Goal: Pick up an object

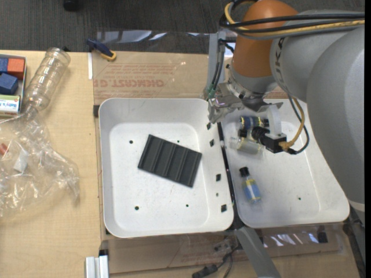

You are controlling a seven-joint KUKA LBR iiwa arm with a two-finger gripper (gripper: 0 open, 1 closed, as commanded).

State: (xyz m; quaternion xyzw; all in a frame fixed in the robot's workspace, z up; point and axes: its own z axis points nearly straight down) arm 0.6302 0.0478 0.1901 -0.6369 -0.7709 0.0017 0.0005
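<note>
Gripper (214, 112): low over the far end of the shared rim between the two bins, slung under the grey arm with the orange band.
Grip state: cannot be told from this slanted view; nothing seen in its hold.
Right bin (313, 172): small bottle (249, 185), blue and yellow with a black cap, lying flat close to the left edge and nearer the near-left corner than the far one, cap pointing to the far edge; near the gripper but apart from it.
Left bin (116, 155): dark ribbed panel (170, 160), lying flat and askew about the centre, clear of all four walls.
Step in hand: probably positioning or descending by the shared rim, with no object secured yet.
Risk at the rim: could strike the bin walls on a straight descent, given such closeness to the divider.
Risk of an empty close: no object seen right at the gripper's spot, so likely to shut on air there.
Risk with the bottle: rounded, so apt to roll or squirt sideways if pinched off-centre or along its length.
Risk with the panel: wide and flush to the floor, with little edge to catch; likely to slide toward a wall rather than lift.
</note>
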